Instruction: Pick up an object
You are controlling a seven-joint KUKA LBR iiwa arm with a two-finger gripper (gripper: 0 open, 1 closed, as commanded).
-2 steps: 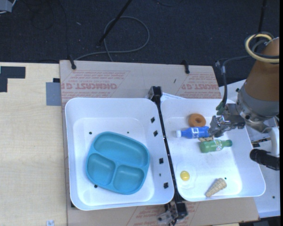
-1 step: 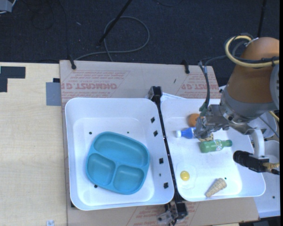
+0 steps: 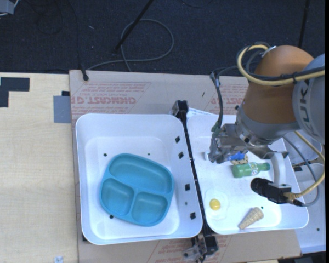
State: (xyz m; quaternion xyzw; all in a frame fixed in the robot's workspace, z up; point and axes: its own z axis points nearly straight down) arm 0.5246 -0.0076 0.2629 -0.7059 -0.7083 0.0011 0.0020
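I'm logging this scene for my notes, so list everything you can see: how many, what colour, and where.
bins: two, white, side by side on the bench
divided plate: one, blue, in the view's left bin
bottle: one, green, lying mid right bin
small item: one, blue, just behind the bottle, too hidden to identify
fried egg toy: one, white with yellow yolk, right bin, near side
cone: one, tan, right bin, near side
cardboard: one, brown, under the bins
arm: one, grey and orange, from the right
pincer: one, dark, over the right bin
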